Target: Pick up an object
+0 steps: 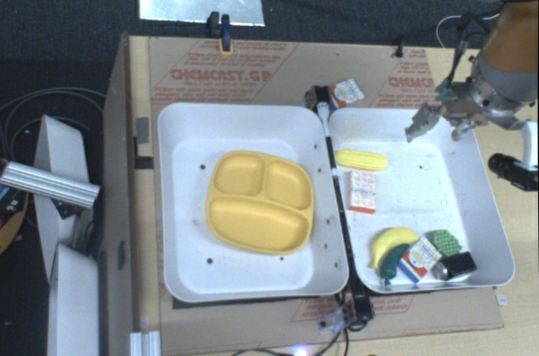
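My gripper hangs over the far right corner of the right bin, open, with nothing between its fingers. In that bin a yellow corn cob lies at the far left, well to the left of the gripper. A small red and white packet lies just in front of the cob. At the near end a banana sits beside a red, white and blue box, a green piece and a black item.
The left bin holds a yellow divided plate. A small packet lies on the cardboard behind the bins. A divider rail runs between the two bins. The arm's grey body stands at the right.
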You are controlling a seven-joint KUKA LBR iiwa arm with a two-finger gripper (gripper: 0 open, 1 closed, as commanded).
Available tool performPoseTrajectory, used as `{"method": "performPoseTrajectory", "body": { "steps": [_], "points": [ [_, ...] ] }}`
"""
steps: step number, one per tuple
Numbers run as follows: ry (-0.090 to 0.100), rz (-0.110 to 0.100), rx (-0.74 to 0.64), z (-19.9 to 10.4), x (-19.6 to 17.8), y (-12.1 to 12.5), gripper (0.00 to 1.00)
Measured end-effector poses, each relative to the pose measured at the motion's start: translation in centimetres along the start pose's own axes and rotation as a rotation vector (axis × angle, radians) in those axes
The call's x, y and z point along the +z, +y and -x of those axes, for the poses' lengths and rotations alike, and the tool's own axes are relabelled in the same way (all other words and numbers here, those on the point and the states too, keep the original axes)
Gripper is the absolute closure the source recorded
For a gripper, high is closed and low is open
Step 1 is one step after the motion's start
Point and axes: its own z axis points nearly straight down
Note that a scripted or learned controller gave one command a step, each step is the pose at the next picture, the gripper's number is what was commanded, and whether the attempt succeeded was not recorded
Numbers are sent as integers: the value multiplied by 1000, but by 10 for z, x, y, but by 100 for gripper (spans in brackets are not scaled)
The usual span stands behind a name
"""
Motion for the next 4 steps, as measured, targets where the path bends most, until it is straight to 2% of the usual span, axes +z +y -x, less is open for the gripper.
{"method": "performPoseTrajectory", "body": {
  "steps": [1, 2, 3, 4],
  "points": [
    [1, -2, -1, -38, 90, 10, 0],
    [2, 20, -3, -49, 144, 38, 0],
    [0, 4, -3, -28, 153, 65, 0],
    [-1, 2, 1, 23, 153, 56, 0]
  ]
}}
